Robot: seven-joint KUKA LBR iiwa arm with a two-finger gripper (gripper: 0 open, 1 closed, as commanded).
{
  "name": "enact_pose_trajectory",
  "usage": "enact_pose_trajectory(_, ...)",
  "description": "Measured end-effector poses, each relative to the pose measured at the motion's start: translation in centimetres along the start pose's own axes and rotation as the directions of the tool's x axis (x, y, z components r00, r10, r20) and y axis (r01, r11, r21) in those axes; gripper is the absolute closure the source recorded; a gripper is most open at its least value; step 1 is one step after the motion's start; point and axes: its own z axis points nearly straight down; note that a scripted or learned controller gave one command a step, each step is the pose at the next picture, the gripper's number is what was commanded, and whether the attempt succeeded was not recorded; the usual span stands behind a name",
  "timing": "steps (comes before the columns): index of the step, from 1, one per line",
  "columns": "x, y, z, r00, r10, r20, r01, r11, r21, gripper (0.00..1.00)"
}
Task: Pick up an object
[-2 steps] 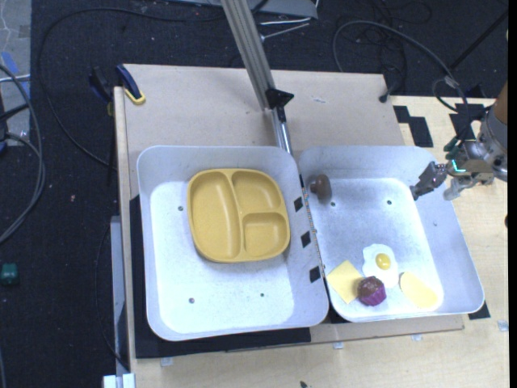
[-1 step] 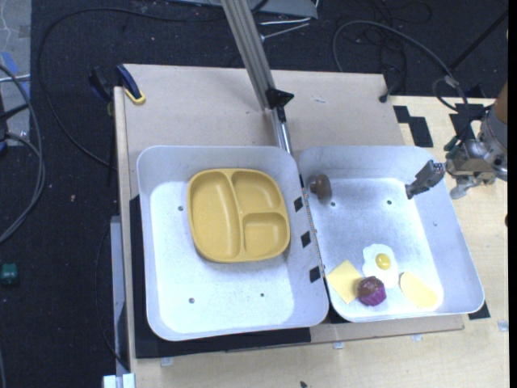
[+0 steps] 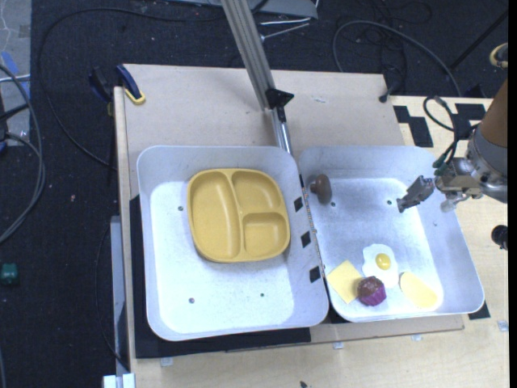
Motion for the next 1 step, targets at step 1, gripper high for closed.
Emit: enact_pose_trajectory(1,0.00,-0.35,4.38,1.000,0.000,0.000,0.000,1.000,0.000,0.00)
